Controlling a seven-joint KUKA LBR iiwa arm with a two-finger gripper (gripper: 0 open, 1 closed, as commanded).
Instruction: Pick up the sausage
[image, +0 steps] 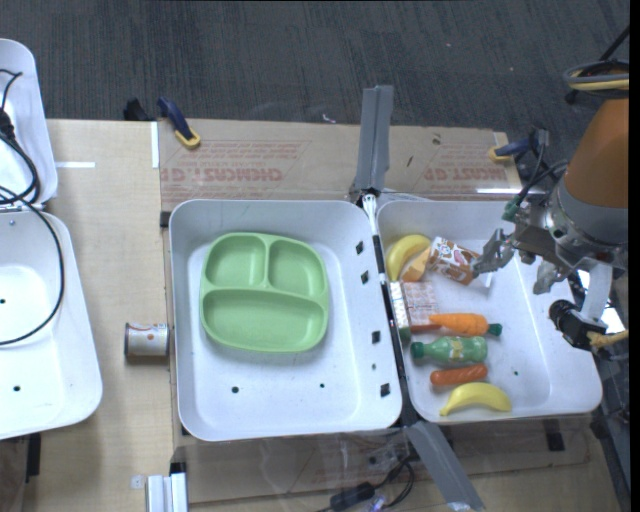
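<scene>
- Bench (100, 160): pale wood, carrying two shallow white bins side by side, with a brown cardboard sheet (300, 160) printed in red lying behind them.
- Left bin (190, 380): white, shallow, holding one item.
- Right bin (560, 380): white, shallow, holding the food items, clustered toward its left wall.
- Arm (600, 170): grey with an orange band, reaching in from the right over the far right part of the right bin.
- Divided plate (265, 292): green, three compartments, lying flat in the left bin.
- Gripper (492, 258): hung over the upper middle of the right bin, just beside the snack packet; open or shut could not be told.
- Carrot (458, 324): orange with green end, lying crosswise, mid-bin.
- Bottle (450, 349): green, on its side, directly below the carrot.
- Banana (476, 399): yellow, nearest the front edge of the right bin.
- Second yellow fruit (404, 255): at the far left corner of the right bin, touching the snack packet.
- Snack packet (452, 262): white and red-brown, tilted, near the far wall.
- Wrapped white pack (414, 300): red print, against the left wall.
- Sausage (459, 375): orange-red, lying crosswise between bottle and banana, well apart from the gripper.
- Small can (147, 340): on its side on the bench, left of the left bin.
</scene>
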